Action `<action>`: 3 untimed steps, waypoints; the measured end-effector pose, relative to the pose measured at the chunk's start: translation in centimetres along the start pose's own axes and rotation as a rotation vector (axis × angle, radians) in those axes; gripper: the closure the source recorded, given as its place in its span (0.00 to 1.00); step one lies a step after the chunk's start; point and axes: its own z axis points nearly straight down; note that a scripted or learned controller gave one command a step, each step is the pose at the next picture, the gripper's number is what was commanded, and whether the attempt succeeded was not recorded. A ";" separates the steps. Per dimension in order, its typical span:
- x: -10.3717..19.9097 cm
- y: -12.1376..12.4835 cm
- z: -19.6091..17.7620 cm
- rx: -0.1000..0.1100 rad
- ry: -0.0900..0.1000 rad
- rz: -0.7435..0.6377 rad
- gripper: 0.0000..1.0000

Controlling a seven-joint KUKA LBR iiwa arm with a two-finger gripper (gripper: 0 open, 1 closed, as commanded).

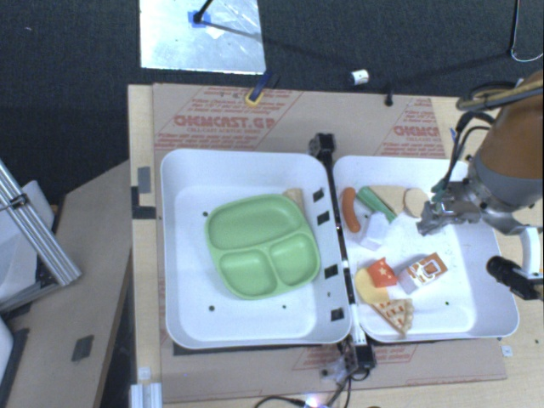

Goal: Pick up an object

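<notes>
Even overhead light, glare on the foil sheet [202, 24], slightly soft focus.

Fixed slanted overhead on both bins [255, 164]

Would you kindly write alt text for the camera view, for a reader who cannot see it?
A grey robot arm's gripper hovers over the right white bin, which holds toy foods including a hot dog and pizza slice. The left white bin holds a green divided plate.
</notes>
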 end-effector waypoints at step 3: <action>17.4 -2.4 0.3 0.000 0.000 0.000 1.00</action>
